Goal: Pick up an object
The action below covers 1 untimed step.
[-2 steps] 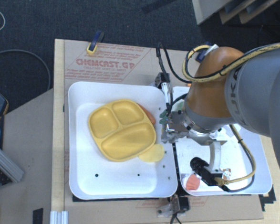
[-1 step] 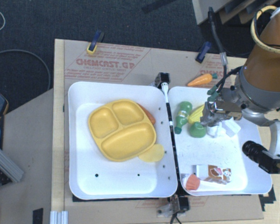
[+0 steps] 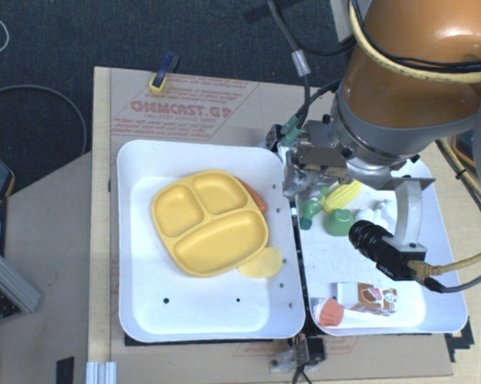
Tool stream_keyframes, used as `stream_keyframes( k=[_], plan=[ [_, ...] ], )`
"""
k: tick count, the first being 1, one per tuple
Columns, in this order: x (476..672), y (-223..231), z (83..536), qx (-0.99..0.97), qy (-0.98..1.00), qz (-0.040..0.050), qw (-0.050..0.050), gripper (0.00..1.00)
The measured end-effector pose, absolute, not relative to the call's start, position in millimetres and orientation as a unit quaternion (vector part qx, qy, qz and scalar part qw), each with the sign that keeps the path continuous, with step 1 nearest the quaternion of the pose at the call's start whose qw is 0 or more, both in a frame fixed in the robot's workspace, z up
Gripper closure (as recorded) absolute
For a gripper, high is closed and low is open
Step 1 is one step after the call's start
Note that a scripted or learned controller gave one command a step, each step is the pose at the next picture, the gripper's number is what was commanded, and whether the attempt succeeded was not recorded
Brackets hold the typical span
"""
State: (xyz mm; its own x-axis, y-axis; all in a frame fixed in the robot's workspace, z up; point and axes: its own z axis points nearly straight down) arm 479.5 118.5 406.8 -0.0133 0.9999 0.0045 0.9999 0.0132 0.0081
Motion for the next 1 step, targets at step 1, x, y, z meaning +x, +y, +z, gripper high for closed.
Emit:
stream_keyframes(
  k=[1],
  plan=[
    [479.2, 76.1, 390.0, 0.709, 0.705, -0.0017, -0.001, 1.00]
  ],
)
